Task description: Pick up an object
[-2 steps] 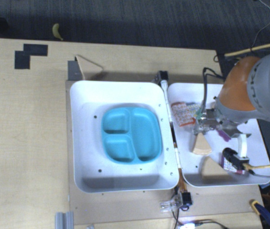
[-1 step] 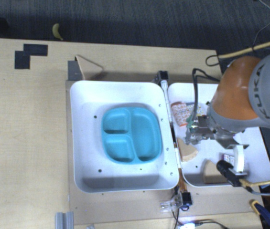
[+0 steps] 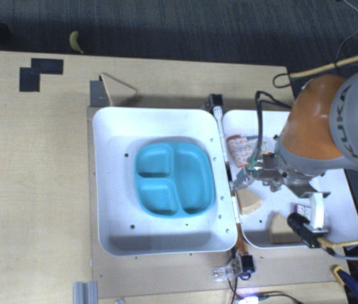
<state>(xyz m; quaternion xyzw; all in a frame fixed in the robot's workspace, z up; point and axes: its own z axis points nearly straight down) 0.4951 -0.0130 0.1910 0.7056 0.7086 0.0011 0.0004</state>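
Note:
A light blue divided plate (image 3: 172,178) lies flat in the middle of the left bin (image 3: 112,138). In the right bin (image 3: 340,223) a tan wedge-shaped piece (image 3: 249,201) rests near the left wall, and a printed packet (image 3: 241,148) with red and white markings lies further back. My gripper (image 3: 249,171) hangs low over the left part of the right bin, between the packet and the tan wedge. The bulky wrist covers much of that bin. Nothing shows between the fingers.
The ridge where the two bins meet (image 3: 226,163) runs right beside the gripper. Black tape marks (image 3: 39,73) sit on the bench at the back left. Cables and a clip (image 3: 239,268) lie at the front edge.

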